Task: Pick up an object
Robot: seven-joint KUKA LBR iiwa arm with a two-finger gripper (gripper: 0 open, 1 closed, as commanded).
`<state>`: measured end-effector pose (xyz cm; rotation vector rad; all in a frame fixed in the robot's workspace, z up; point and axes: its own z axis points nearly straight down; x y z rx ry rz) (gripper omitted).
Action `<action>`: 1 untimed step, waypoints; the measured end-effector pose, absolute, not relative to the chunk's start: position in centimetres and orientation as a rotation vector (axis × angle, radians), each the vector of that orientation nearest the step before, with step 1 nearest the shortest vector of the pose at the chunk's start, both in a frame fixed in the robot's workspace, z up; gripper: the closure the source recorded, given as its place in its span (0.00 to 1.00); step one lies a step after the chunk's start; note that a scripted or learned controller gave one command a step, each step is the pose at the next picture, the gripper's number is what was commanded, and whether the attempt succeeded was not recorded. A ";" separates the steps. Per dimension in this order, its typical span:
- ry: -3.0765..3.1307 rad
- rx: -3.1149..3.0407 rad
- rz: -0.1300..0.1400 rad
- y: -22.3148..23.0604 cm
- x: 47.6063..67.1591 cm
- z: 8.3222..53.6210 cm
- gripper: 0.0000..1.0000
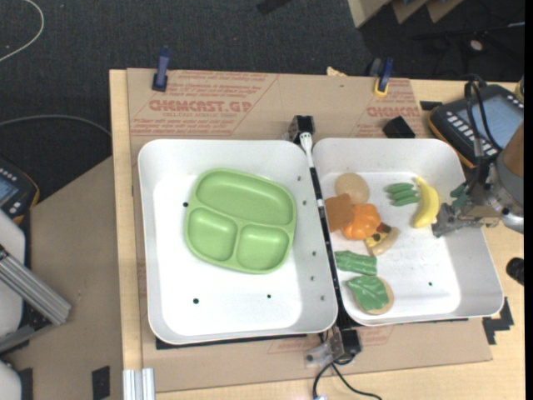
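At the right bin's (479, 248) right edge, the gripper (450, 215) hovers just beside the banana (425, 202); how far its fingers are parted, I cannot tell. It holds nothing visible. The banana seems its nearest target, lying clear of the other toy food (360, 223).

You have even, fairly bright overhead light. The white bins (166, 248) read near-overexposed but show no hard glare. Shadows are soft and short. Focus is slightly soft overall; the dark floor (125, 15) loses detail.
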<state>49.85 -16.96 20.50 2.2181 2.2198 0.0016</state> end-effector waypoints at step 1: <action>2.226 2.206 0.012 -9.7 49.4 29.7 1.00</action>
